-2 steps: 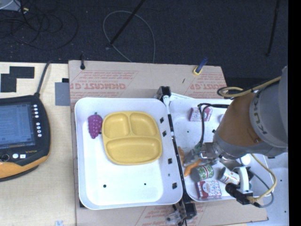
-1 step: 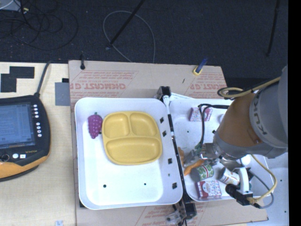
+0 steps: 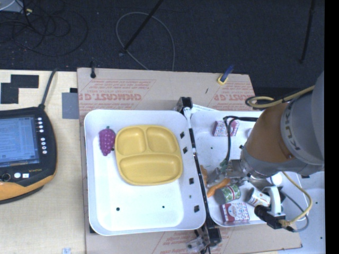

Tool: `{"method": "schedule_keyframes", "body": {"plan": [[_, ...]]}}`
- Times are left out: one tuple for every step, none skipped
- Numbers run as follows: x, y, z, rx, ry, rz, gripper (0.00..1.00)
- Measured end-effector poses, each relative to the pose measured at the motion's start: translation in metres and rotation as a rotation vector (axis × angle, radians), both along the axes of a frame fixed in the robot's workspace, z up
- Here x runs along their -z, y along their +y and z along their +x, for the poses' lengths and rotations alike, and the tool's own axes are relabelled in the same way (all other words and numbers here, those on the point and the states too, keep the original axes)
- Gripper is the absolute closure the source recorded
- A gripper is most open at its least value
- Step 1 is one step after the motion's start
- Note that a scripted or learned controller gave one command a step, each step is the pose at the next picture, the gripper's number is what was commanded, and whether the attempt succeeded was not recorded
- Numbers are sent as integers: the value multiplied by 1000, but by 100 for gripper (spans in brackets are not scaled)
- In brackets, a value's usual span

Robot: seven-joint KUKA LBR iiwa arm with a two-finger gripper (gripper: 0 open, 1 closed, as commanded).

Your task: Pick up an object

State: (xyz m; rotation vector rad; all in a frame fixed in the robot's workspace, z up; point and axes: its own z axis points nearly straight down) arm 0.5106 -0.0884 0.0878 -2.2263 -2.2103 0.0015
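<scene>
My arm reaches into the right bin [image 3: 212, 147] from the right, its orange band above the wrist. The gripper [image 3: 225, 174] hangs low over a cluster of items near that bin's front left. Right under it lie an orange carrot [image 3: 214, 189] and a green can [image 3: 231, 193]. A red and white box [image 3: 234, 212] rests in front of them, and a small white bottle [image 3: 259, 199] lies to the right of the can. A small pink and white carton [image 3: 220, 128] sits at the back of the bin, partly behind the arm's cable.
The left bin [image 3: 106, 205] holds a yellow divided plate [image 3: 148, 155] and a purple bunch of grapes [image 3: 106, 140] by its left wall. A teach pendant [image 3: 24, 152] lies on the bench at far left. A black cable loops beside the wrist.
</scene>
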Motion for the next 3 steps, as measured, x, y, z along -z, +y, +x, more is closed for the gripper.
{"method": "schedule_keyframes", "body": {"plan": [[0, 1, -1, 2, -4, -3, 0], [1, -9, 1, -7, -1, 3, 0], [0, 3, -8, -3, -11, -7, 0]]}}
